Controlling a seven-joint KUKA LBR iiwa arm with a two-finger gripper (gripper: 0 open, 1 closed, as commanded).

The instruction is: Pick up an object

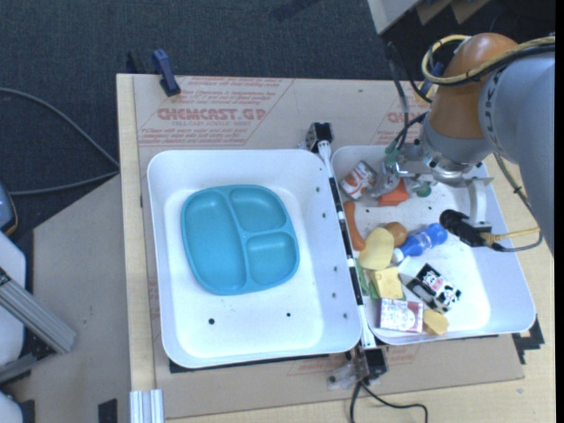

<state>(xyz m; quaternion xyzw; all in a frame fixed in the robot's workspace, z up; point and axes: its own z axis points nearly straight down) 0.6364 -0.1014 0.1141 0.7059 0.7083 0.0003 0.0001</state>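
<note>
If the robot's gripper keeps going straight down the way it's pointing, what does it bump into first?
Probably the orange piece lying in the right bin, just under the gripper. A small red-and-white item sits close beside it, so depth makes this a guess.

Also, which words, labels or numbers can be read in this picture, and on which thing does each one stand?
"CHEMCAST GP": large red print on the brown protective sheet under the bins, above the left bin.
The smaller red lines around it: too small to read.
Red print at the sheet's upper right: partly hidden, not readable.
Small packets in the right bin: print too blurred to read.
</note>
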